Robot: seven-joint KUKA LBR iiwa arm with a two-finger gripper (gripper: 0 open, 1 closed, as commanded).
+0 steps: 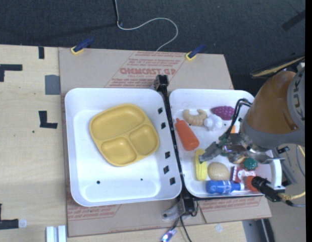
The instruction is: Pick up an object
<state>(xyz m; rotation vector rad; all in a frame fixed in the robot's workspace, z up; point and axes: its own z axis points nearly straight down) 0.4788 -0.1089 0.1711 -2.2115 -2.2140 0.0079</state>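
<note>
i see the right bin crowded: an orange carrot-like piece lies with its long axis running from upper left to lower right, near the divider. below it a yellow corn piece stands lengthwise up-down, touching a tan potato-like lump. a blue bottle lies flat along the bin's near wall. the arm leans in from the right, wrist low over the bin. the tool hangs just above the corn, dark fingers apart, nothing between them. the yellow divided plate sits in the left bin.
</note>
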